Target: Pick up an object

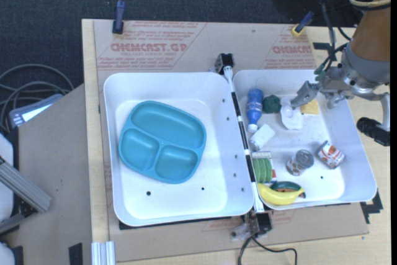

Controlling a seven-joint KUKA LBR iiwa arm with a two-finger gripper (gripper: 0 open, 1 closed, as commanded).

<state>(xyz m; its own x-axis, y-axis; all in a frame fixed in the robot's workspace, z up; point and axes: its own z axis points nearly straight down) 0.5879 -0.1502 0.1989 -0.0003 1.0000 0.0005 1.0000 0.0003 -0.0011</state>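
Two shallow white bins side by side on a bench. Left bin (124, 195): one blue divided plate (162, 141), lying flat near the middle. Right bin (353, 186): a cluster of small items. Along the left wall, from far to near: blue bottle (254, 105), white box (263, 134), green ribbed item (263, 167), banana (279, 194) against the near wall, with a dark green and blue piece resting on top of it. Beside the bottle, a dark green lump (271, 103). Right of that, a white object (291, 117) touching a yellow piece (310, 108). Toward the near right, a metal can (300, 161) and, just beside it, a red-and-white crumpled packet (330, 155).

Arm entering from the right, orange band above the wrist. Gripper (305, 94) at the far side of the right bin, directly above the white object and the yellow piece; fingers parted, nothing seen between them. All items resting on the bin floor.
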